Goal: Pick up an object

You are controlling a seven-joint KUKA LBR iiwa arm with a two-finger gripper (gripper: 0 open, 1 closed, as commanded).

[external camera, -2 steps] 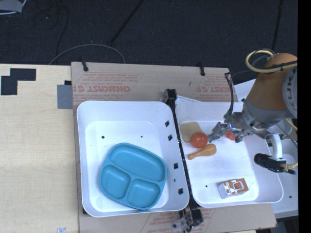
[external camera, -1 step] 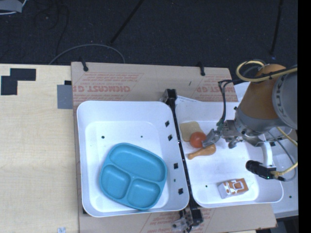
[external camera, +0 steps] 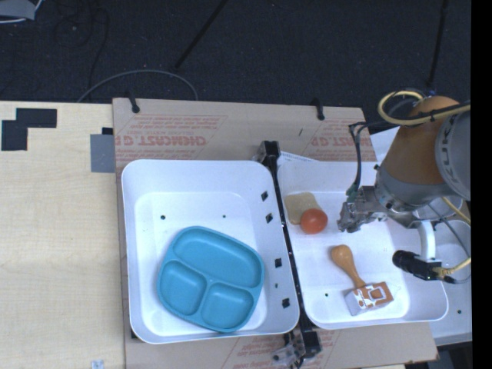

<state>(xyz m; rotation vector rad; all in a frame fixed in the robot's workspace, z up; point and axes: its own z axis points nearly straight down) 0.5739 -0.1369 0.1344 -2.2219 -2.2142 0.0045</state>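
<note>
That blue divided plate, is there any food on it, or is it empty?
Empty. The blue plate lies flat in the left bin, and all three of its compartments show only bare blue surface.

Even overhead light, white bins (external camera: 134, 206) bright, soft shadows, slightly grainy.

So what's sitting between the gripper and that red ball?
Nothing. In the camera view, only bare white bin floor separates the gripper from the red ball; the wooden spoon lies lower down.
</note>
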